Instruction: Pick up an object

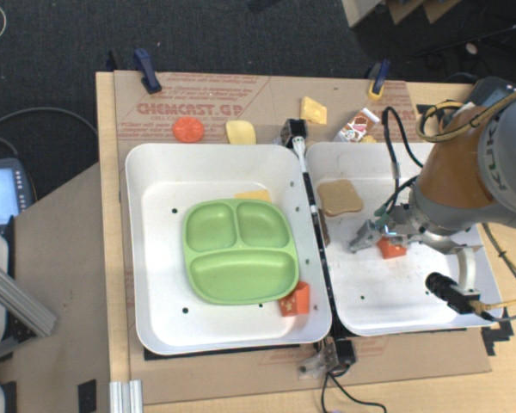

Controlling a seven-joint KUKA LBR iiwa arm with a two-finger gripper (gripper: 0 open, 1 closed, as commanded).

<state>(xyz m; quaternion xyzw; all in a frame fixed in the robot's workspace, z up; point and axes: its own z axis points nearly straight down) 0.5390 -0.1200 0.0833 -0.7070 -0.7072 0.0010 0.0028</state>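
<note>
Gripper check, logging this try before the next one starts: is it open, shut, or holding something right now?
Gripper: cannot be told. It sits low in the right bin, right beside the small orange-red block, which lies next to it rather than visibly in its grasp.

A divided plate (240, 252) is being held in the left bin (146, 231), a small block (296, 299) touching its near right corner. A bread slice (339, 197) is lying in the right bin (396, 317), another block (391, 248) nearer right.
</note>
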